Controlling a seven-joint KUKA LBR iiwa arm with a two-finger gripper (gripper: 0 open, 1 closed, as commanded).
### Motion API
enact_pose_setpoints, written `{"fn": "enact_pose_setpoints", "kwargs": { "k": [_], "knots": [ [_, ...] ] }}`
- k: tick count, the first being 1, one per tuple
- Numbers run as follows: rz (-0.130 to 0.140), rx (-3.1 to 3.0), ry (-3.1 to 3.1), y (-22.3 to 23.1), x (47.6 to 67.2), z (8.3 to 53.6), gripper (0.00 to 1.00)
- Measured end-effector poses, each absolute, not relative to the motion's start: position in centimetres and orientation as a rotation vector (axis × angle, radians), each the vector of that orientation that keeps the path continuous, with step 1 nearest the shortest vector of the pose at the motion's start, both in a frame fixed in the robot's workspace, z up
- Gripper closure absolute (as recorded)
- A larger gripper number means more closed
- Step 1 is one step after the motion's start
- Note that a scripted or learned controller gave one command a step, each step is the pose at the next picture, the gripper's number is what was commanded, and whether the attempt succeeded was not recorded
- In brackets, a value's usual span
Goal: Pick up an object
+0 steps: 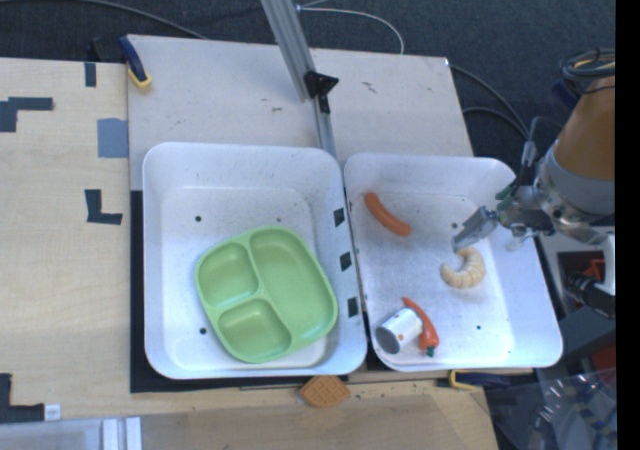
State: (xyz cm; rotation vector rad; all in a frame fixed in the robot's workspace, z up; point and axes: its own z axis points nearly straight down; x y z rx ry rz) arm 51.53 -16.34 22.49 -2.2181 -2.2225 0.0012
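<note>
Gripper (478, 226): seen over the right bin (520, 338), just above and right of the croissant (464, 269); whether the fingers are released or clenched cannot be told.
Croissant: lies curled on the bin floor, nearest of the objects, its arc open to the left.
Farther off: sausage (386, 214) up-left; carrot (422, 324) and white cup (399, 330) below.
Left bin (160, 238): green divided plate (264, 293).

there were two white bins, the left bin (160, 238) and the right bin (520, 318). one green divided plate (265, 293) with three compartments lay in the left one. the right one held four things: one orange sausage (386, 215), one pale croissant (464, 269), one white cup (398, 331) and one small carrot (423, 323). one round cookie (323, 392) lay outside the bins.
</note>
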Motion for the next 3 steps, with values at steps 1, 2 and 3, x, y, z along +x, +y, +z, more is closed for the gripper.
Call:
{"fn": "enact_pose_setpoints", "kwargs": {
  "k": [1, 2, 3],
  "knots": [
    [0.001, -2.218, -2.222, -16.4, 51.5, 22.5, 0.0],
    [0.007, -2.217, -2.218, -17.1, 51.8, 16.7, 0.0],
    [0.006, -2.216, -2.218, -17.1, 51.7, 12.3, 0.0]
  ]
}}
